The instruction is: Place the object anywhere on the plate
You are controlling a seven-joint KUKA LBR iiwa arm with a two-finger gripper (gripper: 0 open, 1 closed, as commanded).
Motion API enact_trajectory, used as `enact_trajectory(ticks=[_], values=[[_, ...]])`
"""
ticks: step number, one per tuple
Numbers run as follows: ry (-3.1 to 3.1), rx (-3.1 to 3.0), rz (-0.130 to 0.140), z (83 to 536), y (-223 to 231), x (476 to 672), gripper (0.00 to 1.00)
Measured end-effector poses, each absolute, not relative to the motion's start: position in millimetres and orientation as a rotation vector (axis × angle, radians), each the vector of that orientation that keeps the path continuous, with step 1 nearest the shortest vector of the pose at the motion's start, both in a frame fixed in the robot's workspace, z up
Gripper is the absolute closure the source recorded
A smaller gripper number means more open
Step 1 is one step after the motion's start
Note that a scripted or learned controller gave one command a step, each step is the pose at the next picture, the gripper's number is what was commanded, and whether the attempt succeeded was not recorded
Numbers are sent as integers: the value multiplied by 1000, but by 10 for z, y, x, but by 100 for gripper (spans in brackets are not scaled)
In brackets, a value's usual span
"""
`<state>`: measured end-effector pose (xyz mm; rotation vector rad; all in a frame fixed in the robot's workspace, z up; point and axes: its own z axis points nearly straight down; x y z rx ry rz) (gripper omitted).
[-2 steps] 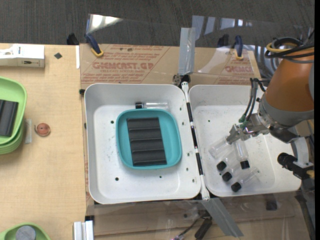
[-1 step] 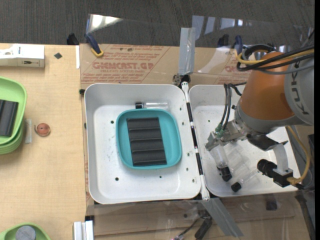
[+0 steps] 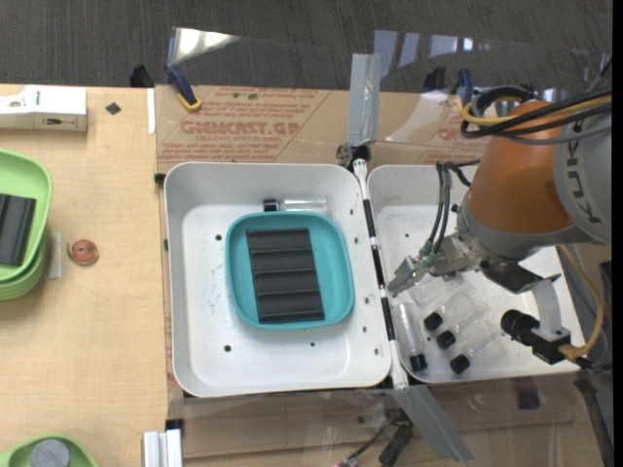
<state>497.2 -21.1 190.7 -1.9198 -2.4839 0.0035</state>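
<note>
Clear plastic objects (image 3: 450,331) with black caps lie in the right bin (image 3: 389,207) just below the end effector (image 3: 401,278), whose fingers look parted, holding nothing; the teal plate (image 3: 239,251) sits to its left.

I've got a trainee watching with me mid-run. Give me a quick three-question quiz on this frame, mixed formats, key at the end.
1. True or false: the teal plate sits in the left bin.
2. Multiple choice: the small clear black-capped vials lie in A) the left bin, B) the right bin, C) on the wooden bench.
3. Fill in: the hand hangs over the ______ bin.

Key: 1 true; 2 B; 3 right.
</note>
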Motion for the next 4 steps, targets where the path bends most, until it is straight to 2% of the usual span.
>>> enact_trajectory(ticks=[1,4], values=[[-2481,-1924,5,1989,-222,4980,100],[-2474,-1935,10,2235,-264,5009,100]])
